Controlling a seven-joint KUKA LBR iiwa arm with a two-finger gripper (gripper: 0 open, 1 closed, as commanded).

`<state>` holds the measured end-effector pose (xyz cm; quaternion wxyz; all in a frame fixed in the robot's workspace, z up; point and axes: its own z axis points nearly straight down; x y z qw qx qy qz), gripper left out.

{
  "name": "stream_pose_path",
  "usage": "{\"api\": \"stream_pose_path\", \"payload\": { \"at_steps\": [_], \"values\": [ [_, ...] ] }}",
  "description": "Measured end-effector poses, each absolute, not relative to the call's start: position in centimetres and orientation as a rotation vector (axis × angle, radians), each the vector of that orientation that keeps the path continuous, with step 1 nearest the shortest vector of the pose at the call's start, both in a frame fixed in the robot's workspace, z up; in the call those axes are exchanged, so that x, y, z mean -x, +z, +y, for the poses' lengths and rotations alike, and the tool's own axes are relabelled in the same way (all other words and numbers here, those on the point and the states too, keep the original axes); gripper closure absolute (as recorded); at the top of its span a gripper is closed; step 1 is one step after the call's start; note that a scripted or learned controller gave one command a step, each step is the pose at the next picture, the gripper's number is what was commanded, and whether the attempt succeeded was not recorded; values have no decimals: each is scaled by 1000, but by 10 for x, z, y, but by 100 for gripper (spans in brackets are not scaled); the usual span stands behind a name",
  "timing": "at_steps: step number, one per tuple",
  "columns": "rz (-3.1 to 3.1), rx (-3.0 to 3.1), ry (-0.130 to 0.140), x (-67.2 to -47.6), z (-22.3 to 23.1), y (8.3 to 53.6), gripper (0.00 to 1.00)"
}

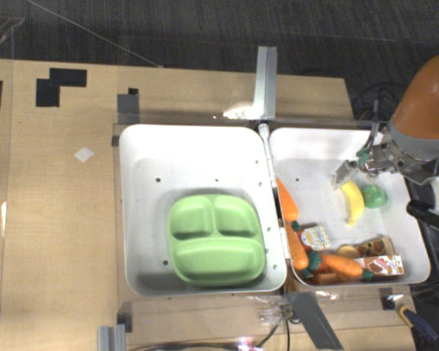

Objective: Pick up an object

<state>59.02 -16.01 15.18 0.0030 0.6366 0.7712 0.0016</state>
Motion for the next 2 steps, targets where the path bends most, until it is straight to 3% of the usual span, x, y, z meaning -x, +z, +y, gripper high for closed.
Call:
{"api": "stream_pose_path", "payload": {
  "at_steps": [1,2],
  "values": [
    [2446,-1964,11,-576,-167,96,0],
    [2443,-1960,13,-577,-167,107,100]
  ]
}}
